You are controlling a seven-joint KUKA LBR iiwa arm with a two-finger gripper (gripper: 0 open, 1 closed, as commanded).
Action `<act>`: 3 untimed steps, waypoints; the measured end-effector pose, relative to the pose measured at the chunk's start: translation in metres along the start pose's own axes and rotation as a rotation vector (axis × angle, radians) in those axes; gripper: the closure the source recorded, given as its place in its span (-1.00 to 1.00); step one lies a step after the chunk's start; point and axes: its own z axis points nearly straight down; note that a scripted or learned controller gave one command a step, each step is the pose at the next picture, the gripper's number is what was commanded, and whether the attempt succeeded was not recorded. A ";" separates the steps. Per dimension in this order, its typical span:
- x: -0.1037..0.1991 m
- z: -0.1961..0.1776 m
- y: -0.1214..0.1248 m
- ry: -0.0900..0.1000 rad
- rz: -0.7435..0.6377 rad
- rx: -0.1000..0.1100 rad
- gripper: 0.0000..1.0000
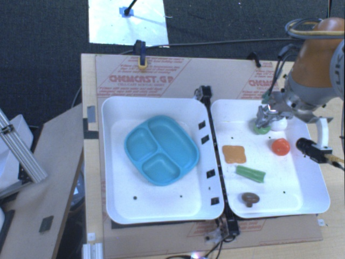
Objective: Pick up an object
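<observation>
On the counter point(161, 72), two white bins sit side by side. Left bin point(116, 198): a blue divided plate point(160, 150). Right bin point(312, 190): orange slab point(234, 154), green stick point(250, 173), red ball point(280, 147), brown piece point(249, 199), and a green-and-white object point(264, 127). Claw point(265, 117) is low over that object; its opening cannot be told. Step judged: approach. Next: close, then lift.

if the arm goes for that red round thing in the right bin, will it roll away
Probably. The red round thing looks ball-like, so a nudge could roll it. It looks like a small toy, so likely light. It lies apart from its neighbours.
</observation>
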 end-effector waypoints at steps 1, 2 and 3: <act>0.058 -0.005 -0.021 0.003 -0.005 0.003 1.00; 0.109 -0.010 -0.044 0.002 -0.005 0.004 1.00; 0.165 0.000 -0.050 0.002 -0.005 0.003 1.00</act>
